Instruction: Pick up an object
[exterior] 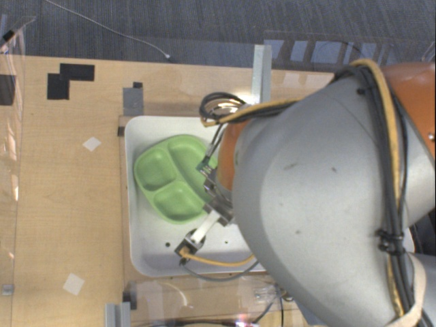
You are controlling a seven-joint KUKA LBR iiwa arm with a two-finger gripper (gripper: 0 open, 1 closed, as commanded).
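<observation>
One white bin (146,251) w/ green tray (170,176) on wood bench (61,182); jaws' state unclear.

Bright, even overhead light; soft shadows; faint glare on the clear panels; the near arm (327,203) slightly blurred.

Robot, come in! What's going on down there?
Gripper low over the green plate, fingers hidden. Plate lies in the white bin. Big grey arm covers the rest.
</observation>
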